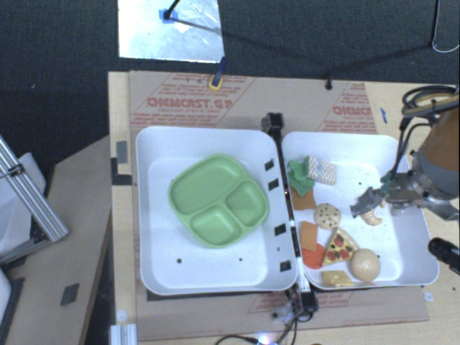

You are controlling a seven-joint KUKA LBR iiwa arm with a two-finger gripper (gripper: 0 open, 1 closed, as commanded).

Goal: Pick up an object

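The tabletop (122, 192) carries two shallow white bins side by side. The left bin (154, 264) holds a green divided plate (218, 200), lying a little askew near its middle. The right bin (410, 261) holds a scatter of toy food, most of it crowded toward its left wall.

The arm (438, 157) reaches in from the right, and its claw (365, 205) hangs low over the middle of the right bin. Whether it is parted or closed cannot be told at this size and angle, and nothing can be seen clamped in it.

Largest of the food pieces is the green leafy piece (299, 177) at the far left, with a speckled white block (323, 169) touching it. Nearer lie an orange slab (310, 237), a pizza slice (339, 248) and a round tan bun (365, 264); a cookie (327, 215) sits between the leafy piece and the pizza.

Smallest is a pale curved piece (372, 218), just beside the claw on its near-right side and seemingly almost under it. It looks the likeliest thing to pick: a short drop, with barely any sideways shift. The cookie lies further left, the bun nearer the front edge.
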